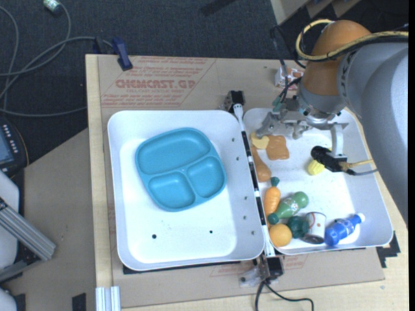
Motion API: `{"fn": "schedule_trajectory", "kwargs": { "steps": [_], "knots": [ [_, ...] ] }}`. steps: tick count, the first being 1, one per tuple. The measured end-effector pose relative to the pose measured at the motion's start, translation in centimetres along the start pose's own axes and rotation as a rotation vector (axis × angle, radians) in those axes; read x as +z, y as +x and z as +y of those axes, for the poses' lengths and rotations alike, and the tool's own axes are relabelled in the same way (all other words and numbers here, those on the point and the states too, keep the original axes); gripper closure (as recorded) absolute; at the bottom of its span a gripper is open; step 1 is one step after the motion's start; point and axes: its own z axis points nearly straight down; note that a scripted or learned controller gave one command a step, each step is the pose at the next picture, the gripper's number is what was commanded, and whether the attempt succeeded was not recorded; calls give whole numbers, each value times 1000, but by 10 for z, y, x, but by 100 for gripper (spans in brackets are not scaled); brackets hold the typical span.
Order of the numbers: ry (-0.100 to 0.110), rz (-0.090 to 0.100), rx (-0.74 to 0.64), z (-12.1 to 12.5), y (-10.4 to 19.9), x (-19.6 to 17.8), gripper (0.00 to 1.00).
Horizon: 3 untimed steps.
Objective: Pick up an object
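**Gripper low over the right bin; nothing seen held**

The gripper (280, 129) hangs over the far left part of the shallow white right bin (371, 193); whether it is open or closed cannot be told from this view, and no object is seen held in it. Just beside it on the near side lies a flat orange-tan block (278, 149), apparently apart from it; a pale yellow piece (259, 141) lies just to its left, by the bin wall; a tan oblong piece (262, 170) lies nearer the camera, along the same wall. Well apart from the gripper, towards the bin's near edge, the remaining objects are clustered: an orange plastic carrot with a green top (272, 199); a green bottle (293, 203) just beside it; an orange ball (280, 234); a blue plastic bottle with a white cap (341, 229) further to the right. Far to the gripper's left, the shallow white left bin (130, 238) holds a light blue three-compartment plate (180, 168), lying flat.
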Motion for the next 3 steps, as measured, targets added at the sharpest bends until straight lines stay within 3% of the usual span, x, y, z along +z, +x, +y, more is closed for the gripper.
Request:
{"fn": "schedule_trajectory", "kwargs": {
  "steps": [2,3],
  "knots": [
    [-2,-1,2,-9,1,0,0],
    [-5,-1,1,-8,1,-11,100]
  ]
}}
